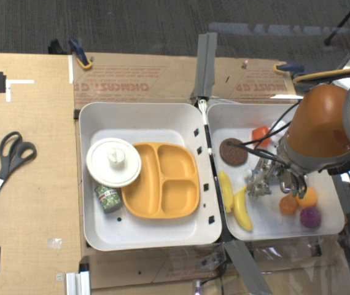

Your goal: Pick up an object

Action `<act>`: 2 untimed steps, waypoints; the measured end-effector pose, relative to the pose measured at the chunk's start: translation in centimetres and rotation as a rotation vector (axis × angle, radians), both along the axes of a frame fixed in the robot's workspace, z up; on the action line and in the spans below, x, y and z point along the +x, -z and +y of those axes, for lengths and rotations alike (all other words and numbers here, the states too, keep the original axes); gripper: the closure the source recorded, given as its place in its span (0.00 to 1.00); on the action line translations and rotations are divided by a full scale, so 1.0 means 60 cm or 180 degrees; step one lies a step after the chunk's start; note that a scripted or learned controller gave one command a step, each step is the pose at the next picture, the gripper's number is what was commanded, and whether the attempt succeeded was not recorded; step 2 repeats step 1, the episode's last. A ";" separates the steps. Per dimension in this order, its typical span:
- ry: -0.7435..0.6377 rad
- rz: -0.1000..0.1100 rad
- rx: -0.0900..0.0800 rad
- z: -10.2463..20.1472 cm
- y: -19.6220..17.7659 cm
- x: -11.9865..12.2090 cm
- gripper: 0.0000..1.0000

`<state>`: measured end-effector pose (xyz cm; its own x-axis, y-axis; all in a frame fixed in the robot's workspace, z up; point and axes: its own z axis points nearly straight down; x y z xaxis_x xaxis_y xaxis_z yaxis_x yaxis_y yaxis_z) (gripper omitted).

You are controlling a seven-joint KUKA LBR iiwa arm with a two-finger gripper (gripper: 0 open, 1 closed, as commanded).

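My gripper (pixel 261 185) hangs low in the middle of the right bin (pixel 273 231), under the orange wrist band. A yellow banana (pixel 244 209) lies just to its left, near another yellow piece (pixel 225 191). A brown round disc (pixel 233 152) sits up and to the left of the gripper. To the right of the gripper lie an orange fruit (pixel 287 205), a second orange one (pixel 309 197) and a purple fruit (pixel 310 217). A red-orange object (pixel 260 133) peeks out behind the arm's cables. Nothing visible sits between the fingers.
The left bin (pixel 89 165) holds a yellow divided plate (pixel 163 180), a white round lid (pixel 113 161) and a small green can (pixel 108 198). Scissors (pixel 6 158) lie on the bench at far left. A divider (pixel 209 165) separates the bins.
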<state>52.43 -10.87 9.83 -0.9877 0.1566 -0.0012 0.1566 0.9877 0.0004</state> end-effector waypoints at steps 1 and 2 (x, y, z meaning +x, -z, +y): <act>0.0507 -0.0022 -0.0004 -0.013 0.006 0.172 1.00; 0.0507 -0.0022 -0.0004 -0.013 0.006 0.172 1.00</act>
